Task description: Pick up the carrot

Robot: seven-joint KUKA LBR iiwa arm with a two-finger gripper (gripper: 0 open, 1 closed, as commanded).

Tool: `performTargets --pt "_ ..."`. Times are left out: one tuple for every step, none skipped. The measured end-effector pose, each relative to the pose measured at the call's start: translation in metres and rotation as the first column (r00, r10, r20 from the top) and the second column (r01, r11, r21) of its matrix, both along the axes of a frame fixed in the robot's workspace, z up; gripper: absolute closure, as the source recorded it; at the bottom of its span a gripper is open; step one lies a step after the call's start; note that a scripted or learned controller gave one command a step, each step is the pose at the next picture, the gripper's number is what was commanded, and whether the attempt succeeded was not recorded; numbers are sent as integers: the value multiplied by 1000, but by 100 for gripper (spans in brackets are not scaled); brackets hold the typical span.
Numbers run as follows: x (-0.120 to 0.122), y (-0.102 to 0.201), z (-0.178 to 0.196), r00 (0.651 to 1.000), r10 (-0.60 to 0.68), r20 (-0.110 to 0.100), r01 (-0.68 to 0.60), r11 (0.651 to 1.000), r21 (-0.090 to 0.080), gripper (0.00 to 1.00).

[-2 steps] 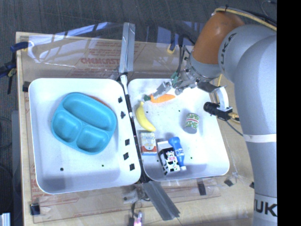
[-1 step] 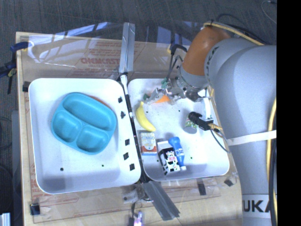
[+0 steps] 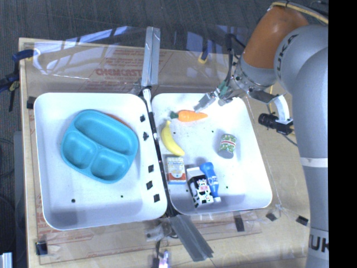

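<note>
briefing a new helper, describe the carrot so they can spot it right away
Look in the right bin, near its far edge. The carrot lies there just beyond the banana, close to the gripper. It is the bin's only orange, tapered item.

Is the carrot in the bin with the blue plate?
No, the carrot lies in the other bin, near the banana.

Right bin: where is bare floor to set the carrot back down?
Bare floor in the right bin lies right of the carrot, above the can, and near its lower right corner. The strip from banana to cartons is crowded.
</note>
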State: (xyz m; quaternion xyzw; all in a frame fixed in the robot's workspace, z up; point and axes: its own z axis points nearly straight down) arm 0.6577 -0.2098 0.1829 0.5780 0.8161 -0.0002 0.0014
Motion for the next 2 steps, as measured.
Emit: performTargets --pt "4 25 -82 993 119 13 -119 993 -6 0" --pt "0 38 -89 962 272 -2 -272 962 2 0"
